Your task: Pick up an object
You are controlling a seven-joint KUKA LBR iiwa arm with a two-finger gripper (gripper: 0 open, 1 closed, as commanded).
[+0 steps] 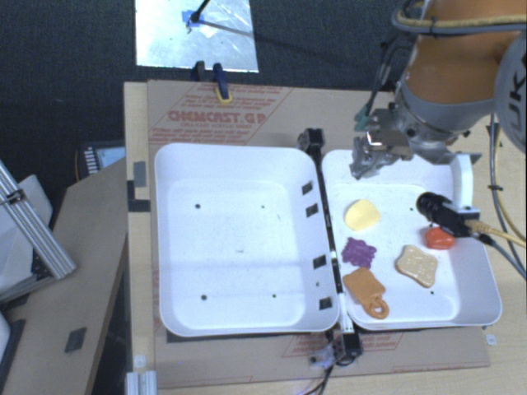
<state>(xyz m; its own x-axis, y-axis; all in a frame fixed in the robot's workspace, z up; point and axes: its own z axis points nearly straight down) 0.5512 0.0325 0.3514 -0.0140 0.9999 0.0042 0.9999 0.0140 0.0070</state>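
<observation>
White bin (473, 290) under my gripper (368, 164) held a yellow piece (361, 215) nearest, my likely target; whether the gripper was spread I couldn't tell

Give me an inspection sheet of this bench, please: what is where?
Surface: left bin and right bin, both white, side by side on cardboard.
Job's things: in the right bin, yellow piece, purple piece, orange piece, beige toast-like piece, red piece.
Clutter: blue and yellow clamp at the cardboard's far edge.
Grippers: gripper over the right bin's far side, beyond the yellow piece.
Cables: thin wires at the near edge, between the bins.
Surroundings: silvery sheet on dark floor; metal rail at left.
</observation>
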